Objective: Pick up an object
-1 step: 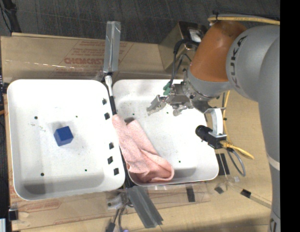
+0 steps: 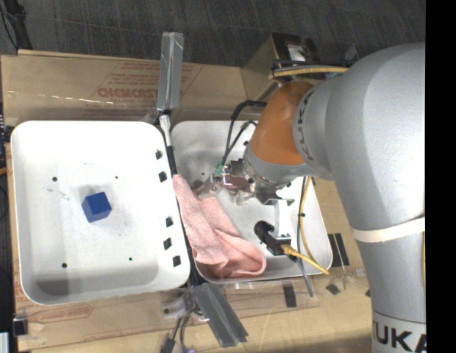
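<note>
Peeking down on two white bins side by side on a bench. Gripper low in the right bin, right at the upper end of a pink cloth, hanging off a fat grey arm with an orange band. Claw state: honestly can't tell from up here, too much wrist in the way.

Pink cloth bunched along the left wall of that bin, running from about the middle down to the lower corner. Over in the left bin, a small blue cube, sitting left of centre and well apart from the gripper. Row of little black tabs down the wall between the two bins.

For the label hunters: black letters "UKA" on the arm's base at bottom right, first letter cut off. Faint red print on the cardboard under the bins, too washed out to read. Grey metal bar poking out between the bins at the top.
</note>
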